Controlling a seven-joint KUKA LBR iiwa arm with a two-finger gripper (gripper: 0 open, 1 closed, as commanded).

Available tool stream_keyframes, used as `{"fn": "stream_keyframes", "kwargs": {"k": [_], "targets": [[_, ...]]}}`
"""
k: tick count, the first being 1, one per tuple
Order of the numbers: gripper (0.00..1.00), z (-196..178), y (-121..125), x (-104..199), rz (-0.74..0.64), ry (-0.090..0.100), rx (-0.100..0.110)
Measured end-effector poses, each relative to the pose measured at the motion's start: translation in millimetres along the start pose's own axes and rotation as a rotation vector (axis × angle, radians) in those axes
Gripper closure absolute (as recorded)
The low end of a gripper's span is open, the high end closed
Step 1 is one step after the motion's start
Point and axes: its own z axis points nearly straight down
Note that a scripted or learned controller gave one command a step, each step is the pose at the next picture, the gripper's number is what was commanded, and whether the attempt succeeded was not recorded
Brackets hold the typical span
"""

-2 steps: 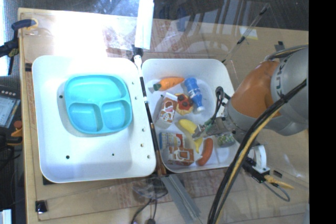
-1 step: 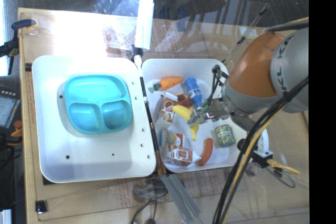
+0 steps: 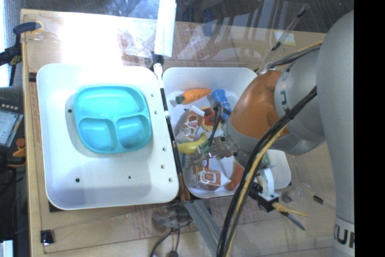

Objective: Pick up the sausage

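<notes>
The sausage (image 3: pixel 236 175) looks like a reddish-brown stick near the front of the right bin (image 3: pixel 240 74), partly hidden under the arm's wrist and a cable. My gripper (image 3: pixel 218 142) reaches down into the middle of that bin, just left of and behind the sausage, above a heap of toy food. The orange band and grey wrist cover much of the bin's right side.
A carrot (image 3: pixel 195 95) and a blue item (image 3: pixel 219 97) lie at the back of the right bin. A yellow banana (image 3: pixel 189 147) and brown-and-white packets (image 3: pixel 207 177) lie near the gripper. The left bin (image 3: pixel 54 159) holds a turquoise divided plate (image 3: pixel 111 117).
</notes>
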Motion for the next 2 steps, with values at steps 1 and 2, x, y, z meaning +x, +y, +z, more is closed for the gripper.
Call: {"fn": "stream_keyframes", "kwargs": {"k": [1, 2], "targets": [[1.00, -9.0, -0.2, 0.4, -0.006, 0.001, 0.003], [0.00, -9.0, -0.2, 0.4, -0.005, 0.001, 0.003]]}}
